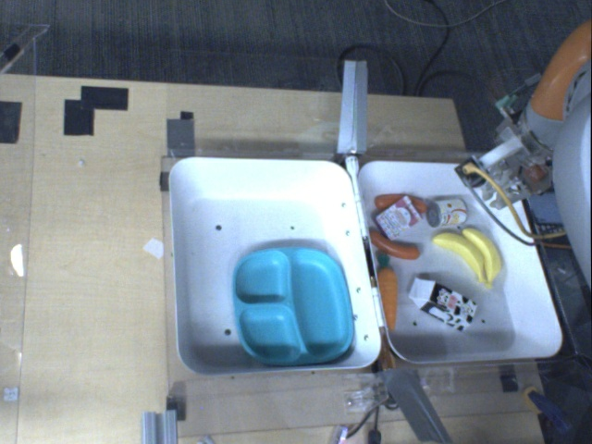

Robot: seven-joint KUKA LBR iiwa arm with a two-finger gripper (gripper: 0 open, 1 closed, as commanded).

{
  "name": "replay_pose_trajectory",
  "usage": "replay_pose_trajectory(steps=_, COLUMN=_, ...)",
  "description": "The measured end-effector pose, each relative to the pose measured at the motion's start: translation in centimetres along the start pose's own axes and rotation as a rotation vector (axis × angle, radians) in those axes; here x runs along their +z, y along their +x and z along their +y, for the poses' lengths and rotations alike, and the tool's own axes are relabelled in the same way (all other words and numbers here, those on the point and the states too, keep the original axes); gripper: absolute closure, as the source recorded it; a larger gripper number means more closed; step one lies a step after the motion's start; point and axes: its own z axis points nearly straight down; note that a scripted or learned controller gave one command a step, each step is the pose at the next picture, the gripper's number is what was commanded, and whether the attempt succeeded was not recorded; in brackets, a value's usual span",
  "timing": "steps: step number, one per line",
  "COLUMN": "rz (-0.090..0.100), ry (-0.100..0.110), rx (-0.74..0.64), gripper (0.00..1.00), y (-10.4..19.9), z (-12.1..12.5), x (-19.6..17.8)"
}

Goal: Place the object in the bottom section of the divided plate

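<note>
A blue divided plate (294, 305) lies in the left bin (199, 248), toward its front; its three sections hold nothing. My gripper (520, 163) hovers over the far right edge of the right bin (527, 326), above and to the right of the objects. In that bin lie two yellow bananas (472, 252), a small can (448, 213), a red and white packet (398, 218) on a red sausage (396, 245), an orange carrot (388, 296) by the dividing wall, and a black and white carton (445, 302). Nothing is seen held by the gripper.
A metal post (353, 109) stands at the back between the bins. Black marker patches (95, 104) sit on the wooden bench at the far left. Cables run along the right side near the arm.
</note>
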Motion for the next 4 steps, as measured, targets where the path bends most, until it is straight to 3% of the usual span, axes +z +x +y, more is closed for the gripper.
replay_pose_trajectory(steps=4, rz=0.012, ry=-0.010, rx=-0.045, gripper=1.00, y=1.1, z=-0.4, x=-4.8)
